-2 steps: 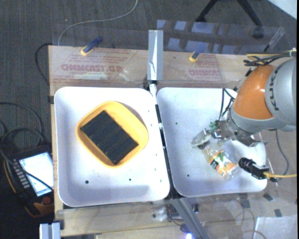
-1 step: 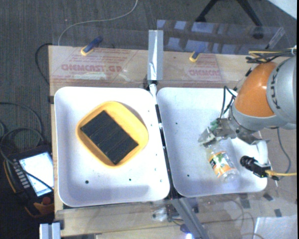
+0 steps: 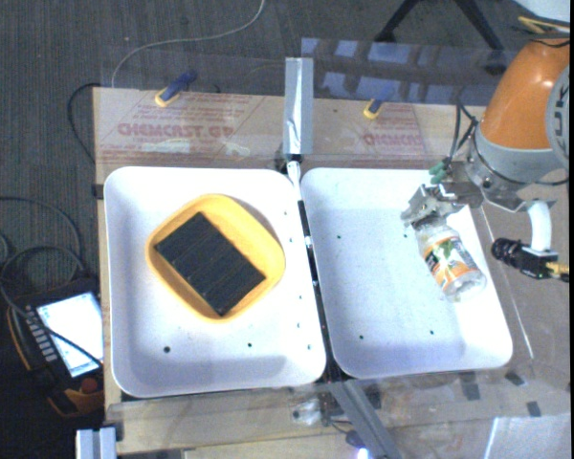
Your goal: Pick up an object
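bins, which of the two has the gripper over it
The right bin: the gripper hangs over its far right part, just above a small bottle lying there. The left bin holds a yellow dish with a dark pad.

Yellow tray [image 3: 268, 247] holding black pad [image 3: 210, 262], left bin [image 3: 134, 352].

A small labelled bottle [image 3: 450, 259] lies on its side in the right bin [image 3: 383, 295].

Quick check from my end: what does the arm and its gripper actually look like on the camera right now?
The arm shows a rounded, glossy orange band with a grey metal section below it and dark lettering at its right edge. The gripper is small, silvery-grey metal with a green fitting near its top. A white curved piece and a black connector sit beside the wrist.
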`<state>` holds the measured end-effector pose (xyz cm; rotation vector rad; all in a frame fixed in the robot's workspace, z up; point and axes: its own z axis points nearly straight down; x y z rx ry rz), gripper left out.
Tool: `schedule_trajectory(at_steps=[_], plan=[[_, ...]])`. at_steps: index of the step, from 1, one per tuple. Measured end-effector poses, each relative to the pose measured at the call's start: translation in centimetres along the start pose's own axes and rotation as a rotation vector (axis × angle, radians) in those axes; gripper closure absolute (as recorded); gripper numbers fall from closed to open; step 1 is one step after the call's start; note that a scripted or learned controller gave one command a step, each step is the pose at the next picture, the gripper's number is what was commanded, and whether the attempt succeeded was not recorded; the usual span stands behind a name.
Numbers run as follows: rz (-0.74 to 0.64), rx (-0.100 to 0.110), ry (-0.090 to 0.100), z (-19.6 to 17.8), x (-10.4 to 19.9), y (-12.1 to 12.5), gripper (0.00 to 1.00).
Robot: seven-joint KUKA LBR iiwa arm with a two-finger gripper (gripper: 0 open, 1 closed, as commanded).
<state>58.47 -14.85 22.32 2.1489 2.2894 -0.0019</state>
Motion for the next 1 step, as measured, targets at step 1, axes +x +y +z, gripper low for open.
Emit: schedule_trajectory(at_steps=[1], plan=[[0.2,0.003,0.002,2.1,-0.49,-3.56,1.0]])
